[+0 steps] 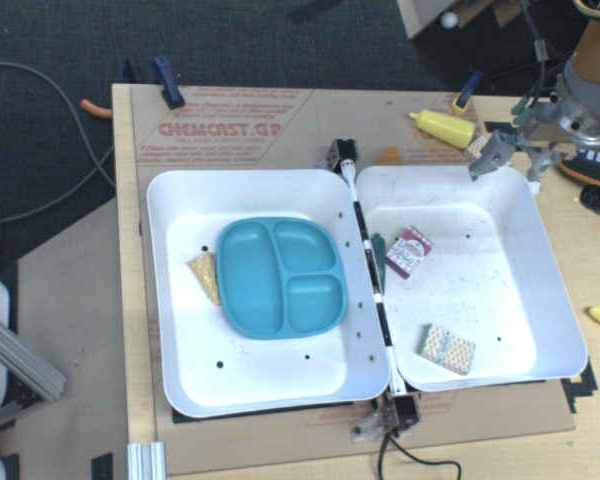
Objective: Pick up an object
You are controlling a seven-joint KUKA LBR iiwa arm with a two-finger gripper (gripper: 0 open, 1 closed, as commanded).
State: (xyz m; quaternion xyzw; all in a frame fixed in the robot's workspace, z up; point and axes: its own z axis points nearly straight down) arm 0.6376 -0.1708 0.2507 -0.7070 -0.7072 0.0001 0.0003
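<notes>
The metal pincer (507, 155) hung splayed apart with nothing in it above the right white plastic bin's (540, 298) far corner, probably waiting to drop.

"CHEMCAST GP" on bench board (220, 128)

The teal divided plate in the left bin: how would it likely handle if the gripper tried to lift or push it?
The teal divided plate looks moulded and rigid, so probably stiff, not floppy. It lies flat and wide, so a two-finger gripper would likely need its rim; it seems apt to slide across the left bin rather than tip. Its glossy surface suggests some slipperiness.
</notes>
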